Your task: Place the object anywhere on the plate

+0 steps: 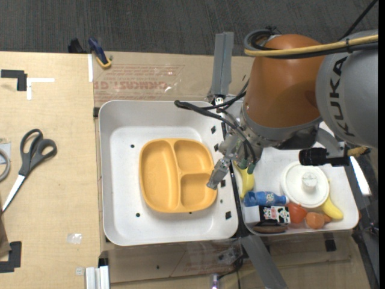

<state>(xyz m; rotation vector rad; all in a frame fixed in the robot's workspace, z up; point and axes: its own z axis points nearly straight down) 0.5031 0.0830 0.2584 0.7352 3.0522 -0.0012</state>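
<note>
The plate (178, 174) is an orange-yellow sectioned dish with rounded corners, lying flat in the left bin (114, 179). It has one long compartment on its left side and two smaller ones stacked on its right; its long axis runs roughly from the top of the view to the bottom, tilted a little. No writing shows on it.

The gripper (215, 179) hangs over the plate's right edge, beside the lower right compartment. Its fingers run down and to the left from the wrist, and they look drawn close together with nothing between them, though the view is too small and blurred there to be sure.

In the right bin (352, 203), just beside the gripper, lies a yellow banana (246, 179) with its long axis nearly vertical in the view. Below it are a blue packet (264, 197) and a small black-and-white carton (274, 214), whose print cannot be read. Further right sit a white round lid-like object (307, 184), a red-orange piece (297, 213) and a second banana (332, 209).

The grey arm (346, 95) bears the letters "KUKA" down its side. Behind the left bin, a cardboard sheet (144, 80) carries red print, seen upside down and not legible. A pair of scissors (30, 155) lies on the wooden bench (48, 221), well apart to the left.
</note>
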